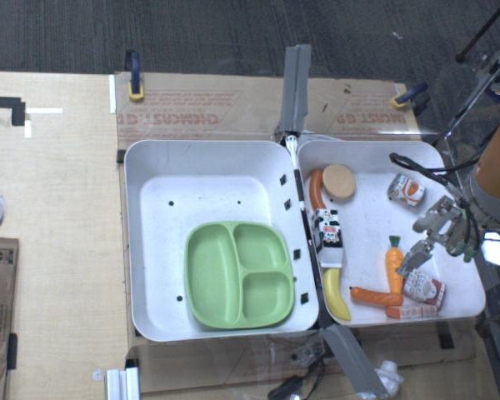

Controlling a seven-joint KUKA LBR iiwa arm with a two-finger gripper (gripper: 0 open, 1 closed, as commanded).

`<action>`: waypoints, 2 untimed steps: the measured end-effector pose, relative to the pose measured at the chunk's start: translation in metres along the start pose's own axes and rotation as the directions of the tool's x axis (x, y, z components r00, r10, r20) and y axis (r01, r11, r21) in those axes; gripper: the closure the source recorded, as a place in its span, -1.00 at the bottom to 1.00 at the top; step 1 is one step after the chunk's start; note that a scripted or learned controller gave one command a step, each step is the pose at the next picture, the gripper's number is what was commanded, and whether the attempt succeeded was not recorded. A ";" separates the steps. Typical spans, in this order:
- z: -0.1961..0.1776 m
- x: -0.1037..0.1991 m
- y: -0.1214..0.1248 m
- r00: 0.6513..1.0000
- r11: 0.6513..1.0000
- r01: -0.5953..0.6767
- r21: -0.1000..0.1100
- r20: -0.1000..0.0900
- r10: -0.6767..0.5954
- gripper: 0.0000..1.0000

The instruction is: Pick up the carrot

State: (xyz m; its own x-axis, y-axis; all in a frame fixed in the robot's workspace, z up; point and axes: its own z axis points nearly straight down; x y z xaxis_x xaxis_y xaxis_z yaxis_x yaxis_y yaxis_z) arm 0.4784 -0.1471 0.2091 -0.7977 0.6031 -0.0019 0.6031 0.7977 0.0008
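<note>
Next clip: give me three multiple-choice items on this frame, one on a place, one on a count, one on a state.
1. Where is the carrot?
A. right bin
B. left bin
C. on the plate

2. How many compartments has the green plate?
A. two
B. three
C. five

3. What is the tool doing?
A. gripping the banana
B. lifting the plate
C. open beside the carrot

Key: 1 A, the carrot lies in the right bin. 2 B, three sections show. 3 C, its fingers stand apart, nothing between them.
</note>
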 end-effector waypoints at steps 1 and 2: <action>0.108 -0.008 -0.010 0.999 0.999 0.032 -0.002 0.006 -0.032 -1.00; 0.096 -0.014 -0.007 0.999 1.000 0.028 -0.010 0.026 -0.028 1.00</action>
State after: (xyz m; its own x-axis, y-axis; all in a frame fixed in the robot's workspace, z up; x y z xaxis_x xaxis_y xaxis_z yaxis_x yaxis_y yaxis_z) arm 0.4857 -0.1608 0.1133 -0.8140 0.5802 -0.0280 0.5802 0.8144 0.0106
